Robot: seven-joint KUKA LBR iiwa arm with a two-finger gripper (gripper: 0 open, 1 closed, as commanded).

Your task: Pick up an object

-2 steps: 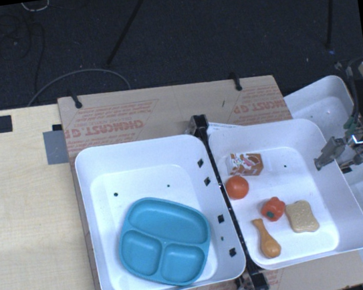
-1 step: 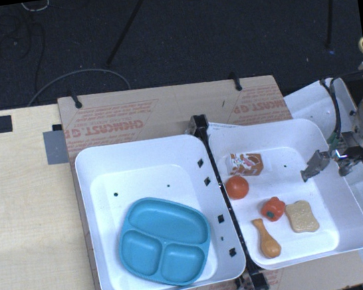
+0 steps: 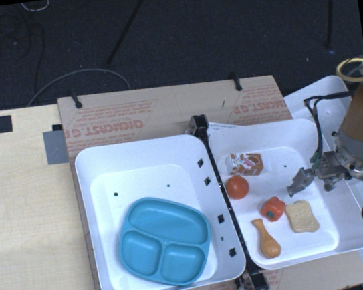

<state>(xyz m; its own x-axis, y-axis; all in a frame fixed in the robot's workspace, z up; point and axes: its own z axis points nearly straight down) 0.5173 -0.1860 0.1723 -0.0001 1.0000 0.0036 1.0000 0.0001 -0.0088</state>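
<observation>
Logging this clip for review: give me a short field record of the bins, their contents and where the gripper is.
left bin: blue divided tray
right bin: red ball, small printed packet, red pepper toy, bread slice toy, tan drumstick toy
gripper: over the right bin's right side, above the bread slice toy, nothing seen between its fingers
arm: enters from the right
task state: no object lifted yet

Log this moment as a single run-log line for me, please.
stage: approach | gripper: above right bin, nothing held | nearest: red pepper, bread slice | left bin: blue tray
</observation>
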